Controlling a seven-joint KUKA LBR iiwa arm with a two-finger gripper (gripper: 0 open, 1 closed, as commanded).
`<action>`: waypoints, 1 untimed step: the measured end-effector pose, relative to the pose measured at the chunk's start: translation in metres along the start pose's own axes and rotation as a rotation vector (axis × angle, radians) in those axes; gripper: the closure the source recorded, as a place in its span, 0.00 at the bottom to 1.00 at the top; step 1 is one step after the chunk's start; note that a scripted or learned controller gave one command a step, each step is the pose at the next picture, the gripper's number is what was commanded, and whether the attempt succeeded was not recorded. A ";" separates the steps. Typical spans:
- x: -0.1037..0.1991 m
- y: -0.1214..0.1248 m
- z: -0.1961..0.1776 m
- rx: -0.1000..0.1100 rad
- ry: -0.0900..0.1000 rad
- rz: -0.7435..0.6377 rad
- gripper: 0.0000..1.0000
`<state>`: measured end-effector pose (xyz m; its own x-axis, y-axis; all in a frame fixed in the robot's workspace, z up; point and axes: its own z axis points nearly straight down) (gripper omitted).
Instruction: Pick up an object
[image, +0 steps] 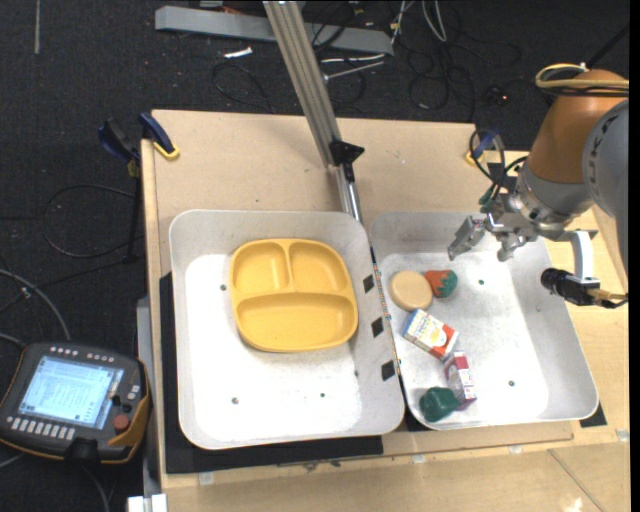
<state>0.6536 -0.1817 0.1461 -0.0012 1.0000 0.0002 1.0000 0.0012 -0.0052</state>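
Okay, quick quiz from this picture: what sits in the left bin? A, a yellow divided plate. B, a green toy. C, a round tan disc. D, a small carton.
A: the yellow divided plate lies in the left bin, while the carton, the tan disc and the green toy all lie in the right bin.

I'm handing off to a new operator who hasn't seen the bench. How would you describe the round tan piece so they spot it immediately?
Look in the right bin, in its upper left part near the divide between the two bins. The round tan piece lies flat there, beside a small red and green toy on its right. It is the only plain beige disc; the others in that bin are boxes or green lumps.
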 end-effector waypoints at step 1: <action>0.000 0.002 -0.014 -0.008 -0.002 -0.002 1.00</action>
<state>0.6555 -0.1817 0.1600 -0.0027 1.0000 -0.0016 1.0000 0.0027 0.0027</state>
